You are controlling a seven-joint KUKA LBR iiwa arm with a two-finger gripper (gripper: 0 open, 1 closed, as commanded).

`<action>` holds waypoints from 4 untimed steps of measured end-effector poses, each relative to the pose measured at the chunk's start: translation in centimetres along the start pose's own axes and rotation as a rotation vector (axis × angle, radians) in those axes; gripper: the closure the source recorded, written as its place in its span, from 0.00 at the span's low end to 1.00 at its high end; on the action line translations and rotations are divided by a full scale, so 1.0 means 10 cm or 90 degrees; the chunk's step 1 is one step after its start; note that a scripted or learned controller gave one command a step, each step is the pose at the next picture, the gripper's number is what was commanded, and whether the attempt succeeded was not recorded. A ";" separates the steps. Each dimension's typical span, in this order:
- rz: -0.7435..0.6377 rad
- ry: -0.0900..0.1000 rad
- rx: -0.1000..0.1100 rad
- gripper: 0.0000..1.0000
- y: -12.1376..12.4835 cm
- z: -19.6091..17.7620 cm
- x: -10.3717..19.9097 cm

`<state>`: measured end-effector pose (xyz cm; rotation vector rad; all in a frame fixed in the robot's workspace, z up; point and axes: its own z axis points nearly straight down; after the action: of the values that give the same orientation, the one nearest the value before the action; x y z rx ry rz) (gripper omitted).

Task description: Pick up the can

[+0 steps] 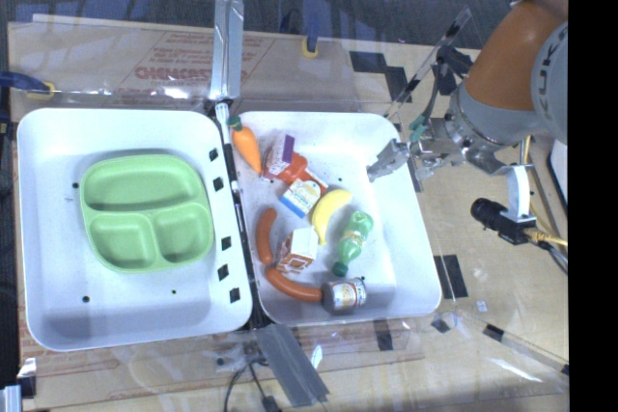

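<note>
Your can (344,295) lies on its side at the near edge of the right bin (410,217), one end touching a sausage (290,286) and the base of a green bottle (351,242) just beyond it. Judge it small, rigid and light, with a smooth metal wall that could slip or roll away under a glancing touch. You would do best to pinch it across its round body, mid-length, fingers square to its long axis, and come straight down; the bin wall beside it leaves little room. The gripper (389,159) hangs over the bin's far right corner, well apart from the can, holding nothing; its spread can't be told from here.
</note>
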<state>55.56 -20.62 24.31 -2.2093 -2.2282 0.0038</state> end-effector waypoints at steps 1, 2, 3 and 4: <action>0.102 -0.001 -0.004 0.00 -0.63 -2.00 0.49; -0.066 -0.001 -0.002 0.00 -0.78 -1.99 1.03; -0.090 -0.001 -0.001 0.00 -0.78 -1.99 2.04; -0.149 -0.002 -0.001 0.00 -0.77 -1.54 2.50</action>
<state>47.68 4.33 39.75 -1.9358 -2.4740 0.0046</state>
